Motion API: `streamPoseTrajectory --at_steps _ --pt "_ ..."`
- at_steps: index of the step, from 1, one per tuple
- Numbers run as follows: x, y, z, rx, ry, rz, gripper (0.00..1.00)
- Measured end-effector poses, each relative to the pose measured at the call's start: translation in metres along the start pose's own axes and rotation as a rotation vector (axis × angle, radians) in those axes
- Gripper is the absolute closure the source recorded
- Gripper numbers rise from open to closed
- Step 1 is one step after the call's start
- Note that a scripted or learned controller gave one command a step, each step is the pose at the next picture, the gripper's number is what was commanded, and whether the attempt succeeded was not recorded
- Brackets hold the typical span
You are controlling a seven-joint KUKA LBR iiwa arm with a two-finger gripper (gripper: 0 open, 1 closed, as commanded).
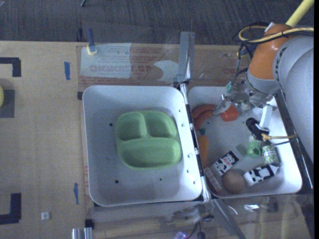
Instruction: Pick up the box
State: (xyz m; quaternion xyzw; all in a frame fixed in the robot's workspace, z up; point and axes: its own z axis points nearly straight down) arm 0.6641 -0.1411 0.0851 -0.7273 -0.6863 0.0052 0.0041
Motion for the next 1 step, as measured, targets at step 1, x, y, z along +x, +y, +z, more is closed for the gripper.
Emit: streamPoseTrajectory --at_steps 1 --pt "0.003 0.0049 -0.0144 -0.019 -0.001 -0.003 1.0"
